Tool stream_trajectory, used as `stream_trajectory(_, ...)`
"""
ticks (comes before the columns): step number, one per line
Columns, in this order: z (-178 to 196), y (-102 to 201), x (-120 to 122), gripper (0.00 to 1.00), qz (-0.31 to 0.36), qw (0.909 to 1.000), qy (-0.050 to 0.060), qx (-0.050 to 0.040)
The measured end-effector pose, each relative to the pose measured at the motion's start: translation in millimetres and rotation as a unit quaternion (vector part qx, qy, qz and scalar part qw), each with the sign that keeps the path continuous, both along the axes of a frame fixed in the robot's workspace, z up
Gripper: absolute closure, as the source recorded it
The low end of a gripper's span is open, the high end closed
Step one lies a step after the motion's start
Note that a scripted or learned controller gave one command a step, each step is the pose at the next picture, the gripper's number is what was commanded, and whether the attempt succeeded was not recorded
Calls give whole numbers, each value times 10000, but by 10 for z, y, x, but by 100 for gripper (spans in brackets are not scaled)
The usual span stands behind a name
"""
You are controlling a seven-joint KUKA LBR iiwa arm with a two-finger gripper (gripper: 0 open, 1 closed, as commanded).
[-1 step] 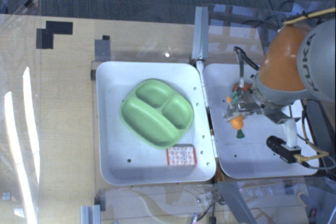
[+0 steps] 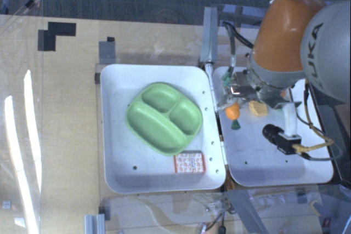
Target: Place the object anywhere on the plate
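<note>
Robot arm (image 2: 279,30) reaches in from the right, its gripper (image 2: 233,90) low beside the left wall of the right bin (image 2: 263,170) — whether it is clenched or released cannot be told from this angle. A small orange ball (image 2: 232,112) lies on that bin's floor just beside the gripper, with a dark green piece (image 2: 236,125) just below it and a yellow chunk (image 2: 258,109) near its right. Across the bins' walls, the green three-part plate (image 2: 164,118) sits in the left bin (image 2: 118,172) — a red-patterned card (image 2: 189,163) just beside its near edge.
</note>
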State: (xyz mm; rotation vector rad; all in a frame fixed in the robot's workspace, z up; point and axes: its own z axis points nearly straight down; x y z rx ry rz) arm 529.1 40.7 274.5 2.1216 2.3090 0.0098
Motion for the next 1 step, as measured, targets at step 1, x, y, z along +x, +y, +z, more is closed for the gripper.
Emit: stream_trajectory(1,-217,924,426,100,484,9988,23,0)
